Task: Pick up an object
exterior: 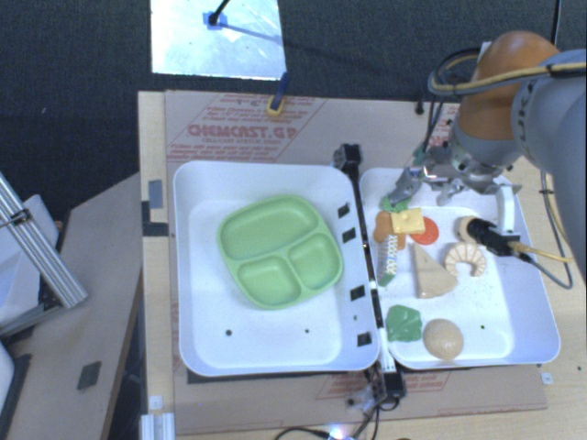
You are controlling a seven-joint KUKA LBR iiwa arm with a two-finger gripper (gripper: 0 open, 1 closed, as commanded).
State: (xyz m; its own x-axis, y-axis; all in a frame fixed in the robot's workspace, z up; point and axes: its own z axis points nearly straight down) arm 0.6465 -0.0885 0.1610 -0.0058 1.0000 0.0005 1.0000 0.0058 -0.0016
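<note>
Camera view shows you the desk (229,122), then the right bin (532,319) of toy food, where the hand (404,192) hovers over a yellow cheese block (408,221); I cannot tell its grip. Nothing looks lifted yet.

A grey arm (550,122) with an orange band (509,58), yellow and black cables, and a metallic end effector (404,193).

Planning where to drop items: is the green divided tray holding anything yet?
Empty. The green divided tray lies flat in the left bin, all three compartments showing bare green.
</note>
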